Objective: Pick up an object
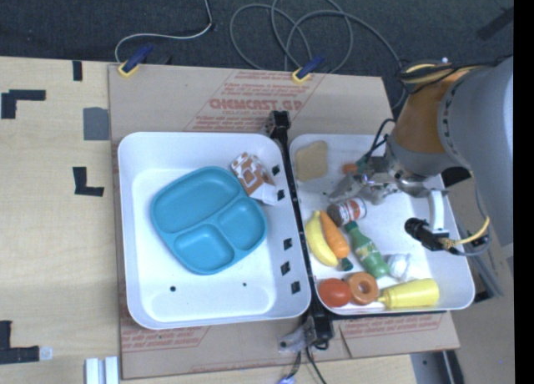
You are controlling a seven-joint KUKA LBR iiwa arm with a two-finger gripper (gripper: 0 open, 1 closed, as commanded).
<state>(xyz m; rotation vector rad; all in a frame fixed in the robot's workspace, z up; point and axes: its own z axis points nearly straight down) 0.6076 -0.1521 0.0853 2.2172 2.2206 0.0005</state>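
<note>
The claw [357, 180] is being held low over the middle of the right bin [455, 278], just above a small can [348, 209]. The can is lying towards the bin's near edge from it. Its grip cannot be told.

Grey arm [488, 115], orange band [417, 115] (black cables alongside).
</note>
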